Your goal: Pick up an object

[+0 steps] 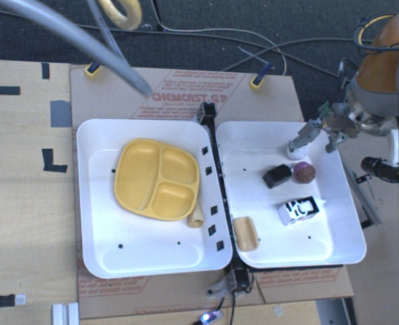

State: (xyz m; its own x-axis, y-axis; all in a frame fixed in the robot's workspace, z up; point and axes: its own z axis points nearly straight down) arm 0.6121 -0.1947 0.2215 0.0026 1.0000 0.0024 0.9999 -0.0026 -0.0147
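Two white bins sit side by side on the bench, seen from above. The left bin [91, 202] holds a yellow divided plate [157, 179] with a small tan piece [195, 219] touching its lower right edge. The right bin [341, 246] carries the likely picks: a black block [277, 175] just beside a dark red ball [303, 172], a black-and-white box [298, 209] below them, and a tan block [245, 233] near the bin's lower left corner. The gripper [316, 139] hangs above the upper right part of that bin, jaws apart and nothing between them, near the ball and the black block. I'd say the reach is only beginning. The ball and the black block lie so close that a descent between them could knock both; the box stands clearer, so coming straight down over its middle with the jaws spanning its short side looks the safer choice.
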